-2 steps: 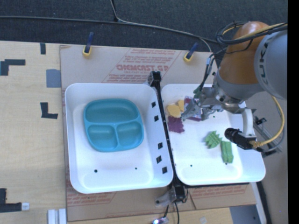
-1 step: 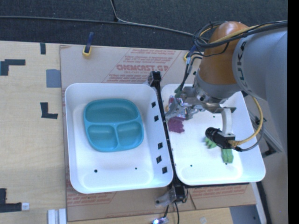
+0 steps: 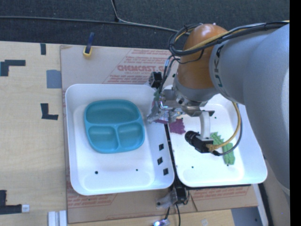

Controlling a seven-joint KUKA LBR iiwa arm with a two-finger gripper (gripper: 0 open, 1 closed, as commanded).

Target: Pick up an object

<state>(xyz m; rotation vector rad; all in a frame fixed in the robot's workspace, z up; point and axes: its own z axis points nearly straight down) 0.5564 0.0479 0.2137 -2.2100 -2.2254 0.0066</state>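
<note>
Cardboard sheet (image 3: 127,65) underlies both white bins on our wood bench (image 3: 28,140). We see the gripper (image 3: 162,111) over the bins' divide, grip state unclear. Purple object (image 3: 177,125) and green object (image 3: 225,147) lie in the right bin (image 3: 244,168); teal tray (image 3: 114,125) fills the left bin (image 3: 80,173).

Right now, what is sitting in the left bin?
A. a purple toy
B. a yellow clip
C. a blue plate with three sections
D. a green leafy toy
C: the blue divided plate lies alone in the left bin, while the green toy and purple toy are in the right bin.
</note>
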